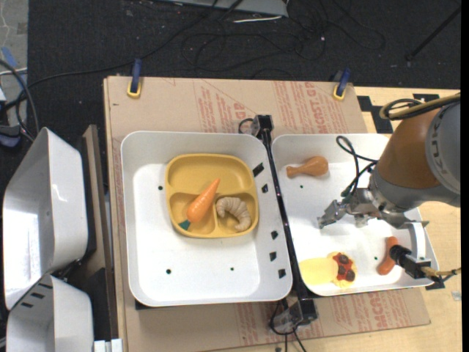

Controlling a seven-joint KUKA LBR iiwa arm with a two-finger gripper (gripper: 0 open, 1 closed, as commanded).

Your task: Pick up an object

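Cardboard covers the bench under two white bins; the left bin (146, 270) holds a yellow divided plate (212, 195) with a carrot (203, 201) and a shrimp (234, 212). Over the right bin (293, 196), my claw (331, 215) hangs with nothing between its fingers, their spread unclear, a drumstick (308, 169) at twelve o'clock, a fried egg (328, 270) at six and a sausage (387, 259) at four.

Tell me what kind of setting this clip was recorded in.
Most likely a robotics lab test bench. Two white bins sit on a cardboard-covered board held by clamps, loose cables trail over the dark floor, and toy food such as a carrot lies in a yellow divided plate.
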